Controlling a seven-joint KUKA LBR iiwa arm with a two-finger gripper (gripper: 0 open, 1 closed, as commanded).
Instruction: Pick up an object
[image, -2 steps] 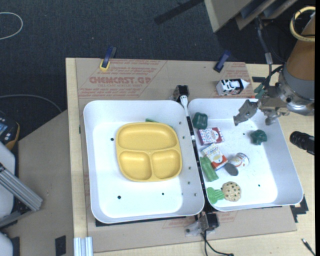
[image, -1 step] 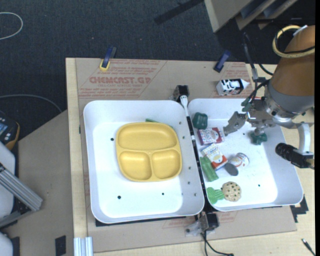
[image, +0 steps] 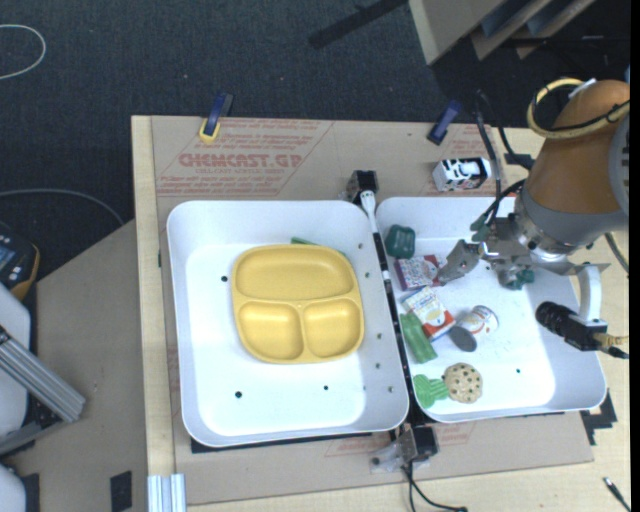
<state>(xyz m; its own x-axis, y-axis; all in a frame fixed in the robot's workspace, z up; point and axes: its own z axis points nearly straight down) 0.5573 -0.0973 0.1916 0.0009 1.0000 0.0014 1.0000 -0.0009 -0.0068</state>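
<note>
Arm (image: 575, 170) reaches in from the right over the right bin (image: 560, 385). Gripper (image: 462, 260) hangs w/ fingers spread, nothing between them, just right of a red packet (image: 415, 270). Near it: green cup (image: 401, 240), cookie (image: 462, 381), can (image: 479, 321). Yellow tray (image: 297, 302) sits in left bin (image: 200, 330).

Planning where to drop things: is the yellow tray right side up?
Yes. The yellow tray lies flat in the left bin, its three compartments facing up.

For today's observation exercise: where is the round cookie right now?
The cookie lies in the right bin, near its front edge, just right of a green toy.
</note>
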